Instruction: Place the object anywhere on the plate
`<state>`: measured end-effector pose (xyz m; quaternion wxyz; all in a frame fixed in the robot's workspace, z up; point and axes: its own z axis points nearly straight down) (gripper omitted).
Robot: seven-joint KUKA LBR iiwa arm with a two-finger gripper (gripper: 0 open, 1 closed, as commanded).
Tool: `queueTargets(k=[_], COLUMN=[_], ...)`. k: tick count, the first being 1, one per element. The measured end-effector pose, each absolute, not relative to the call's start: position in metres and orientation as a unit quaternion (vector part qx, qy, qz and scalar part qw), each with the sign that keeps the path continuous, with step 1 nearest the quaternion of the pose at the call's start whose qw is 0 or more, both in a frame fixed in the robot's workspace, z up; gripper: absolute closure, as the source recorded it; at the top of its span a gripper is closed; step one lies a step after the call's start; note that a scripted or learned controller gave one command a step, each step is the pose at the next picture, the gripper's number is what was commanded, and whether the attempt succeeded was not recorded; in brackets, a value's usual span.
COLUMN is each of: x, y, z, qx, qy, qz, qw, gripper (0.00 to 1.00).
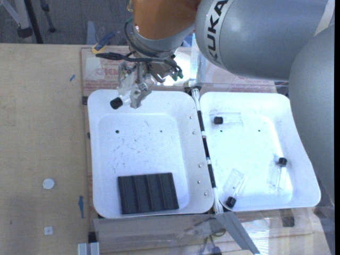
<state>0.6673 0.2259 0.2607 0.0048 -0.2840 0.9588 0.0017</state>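
Wooden worktop (37, 116), two white bins. Gripper (133, 92) over left bin's (101, 195) far rim, closed on clear vial (121, 98), black cap. Dark ridged plate (147, 193) well below gripper.

grey arm (265, 31), orange band, kuka lettering

You see right bin (249, 153) with three clear black-capped vials lying well apart: upper vial (227, 120), right vial (276, 175), lower vial (234, 185). Left bin (143, 137) floor speckled. White disc (48, 184) on bench (37, 116).
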Motion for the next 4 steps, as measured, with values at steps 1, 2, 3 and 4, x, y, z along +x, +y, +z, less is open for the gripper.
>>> queueTargets(k=[1,2,3,4], x=[0.667,0.667,0.669,0.667], y=[0.226,0.221,0.222,0.219], z=[0.215,0.237,0.25,0.184], qx=[-0.396,-0.431,-0.428,-0.584], qy=[0.918,0.903,0.904,0.812], qz=[0.0014,0.0011,0.0028,0.0012], qw=[0.002,0.005,0.009,0.002], gripper=[1.0,1.0,1.0,1.0])
